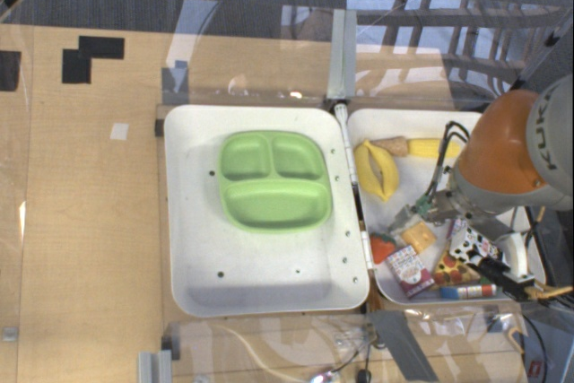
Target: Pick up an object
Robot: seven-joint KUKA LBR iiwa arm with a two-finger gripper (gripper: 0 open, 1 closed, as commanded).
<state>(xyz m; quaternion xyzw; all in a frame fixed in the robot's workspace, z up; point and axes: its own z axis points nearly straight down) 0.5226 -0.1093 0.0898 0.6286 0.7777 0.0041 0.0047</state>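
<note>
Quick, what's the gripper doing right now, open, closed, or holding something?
Gripper: cannot be told; it sits low in the right bin among the clutter, beside the yellow banana.

Right bin [534,257] crowded, green tray [273,180] fills left

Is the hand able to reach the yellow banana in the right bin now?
Probably yes: the banana lies uncovered at the right bin's left side, with nothing stacked on it, and the hand hovers just beside it.

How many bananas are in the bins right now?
2. One yellow banana lies at the left of the right bin, near the divider. A second banana lies along that bin's far edge, partly behind the arm; more may be hidden under it.
</note>
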